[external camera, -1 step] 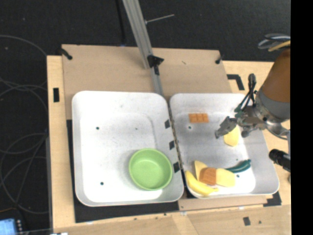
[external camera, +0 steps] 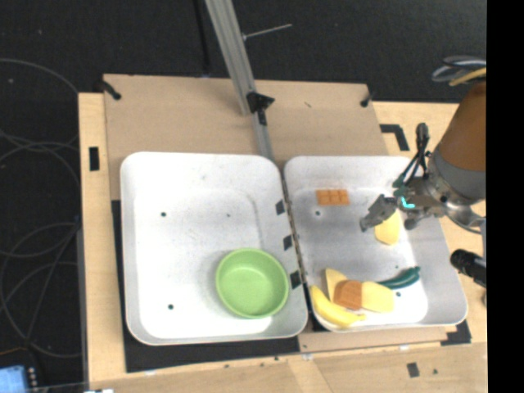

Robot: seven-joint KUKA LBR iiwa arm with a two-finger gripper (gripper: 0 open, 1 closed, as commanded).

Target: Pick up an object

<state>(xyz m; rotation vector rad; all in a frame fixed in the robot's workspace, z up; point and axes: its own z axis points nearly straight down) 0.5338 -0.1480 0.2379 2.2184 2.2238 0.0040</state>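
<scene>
On the tabletop [external camera: 205, 113], two white bins side by side, edges touching down the middle. In the left bin [external camera: 164, 187], a green bowl [external camera: 252, 282], upright, near the front right corner, close to the shared edge.

In the right bin [external camera: 352, 174], toward the back, a small orange block [external camera: 332, 197], lying flat and well apart from everything else. At the front, a heap: a banana [external camera: 327, 309] against the front left corner, a brown block [external camera: 348, 294] on top of it, a yellow wedge [external camera: 378, 298] touching the brown block on its right, and a teal piece [external camera: 403, 279] just beside the wedge, toward the right wall.

Reaching in from the right over the right bin, the arm [external camera: 449, 188], grey with an orange band [external camera: 471, 129] above the wrist. At its tip, the gripper [external camera: 391, 215], over the middle right of the bin, tilted down and leftward. Directly against its lower side, a yellow lump [external camera: 388, 230], between the orange block and the heap, apart from both. Impossible to tell whether the lump is held or merely lying under the gripper on the bin floor; likewise impossible to tell whether the gripper is apart or together.

Behind the bins, a grey pole [external camera: 233, 47], slanting up from the back edge of the tabletop. Left of the tabletop, loose cables [external camera: 33, 178] on dark floor.
</scene>
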